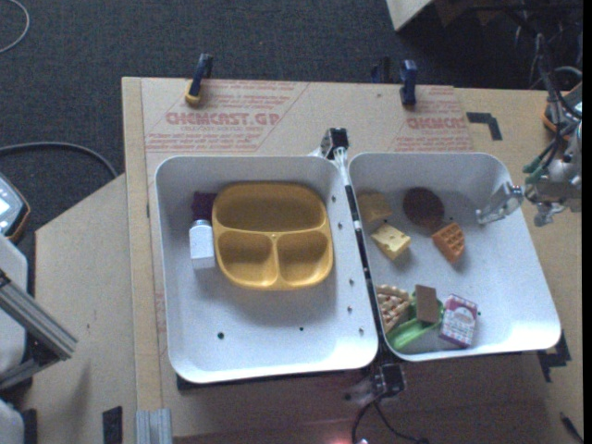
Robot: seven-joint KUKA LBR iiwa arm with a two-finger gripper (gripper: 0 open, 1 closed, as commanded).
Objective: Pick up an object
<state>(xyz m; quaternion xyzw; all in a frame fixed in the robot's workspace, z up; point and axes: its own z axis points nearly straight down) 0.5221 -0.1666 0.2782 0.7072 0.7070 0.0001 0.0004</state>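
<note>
Hangs at the 3 o'clock rim of the right shallow white bin [535,280], just inside the wall: the grey metal tool [498,205], carried in from the right on the grey arm [558,178]. Cannot tell whether apart or together (too small and too dim at this slant), and nothing seen clamped in it. Looks like the approach stage of the pick, with no object lifted yet.

Lie loose on the right bin's floor, spread apart enough to be taken singly:
- nearest the tool, toward 9 o'clock from it, a dark brown round patty [424,208]
- at 7 o'clock from the tool, an orange waffle square [450,242]
- further toward the bins' shared wall, a tan bread chunk [375,207] and a yellow cheese wedge [391,241]
- crowded in the bin's 7 o'clock corner, a pizza slice [393,305], a green strip [407,334], a small brown piece [426,303] and a pink-and-white carton [459,322], touching or overlapping, so probably harder to grip cleanly.

Probably the easiest targets: patty or waffle, being close and free on all sides.

Holds other things, the left shallow white bin [277,336]: a yellow three-part plastic plate [273,234] in the middle, a small white bottle [202,244] and a dark purple item [203,202] just beside its 9 o'clock edge, well out of the tool's present reach.

Rest side by side on the brown cardboard-topped table [277,109], both bins, presumably so that one serves as source and the other as drop place.
</note>
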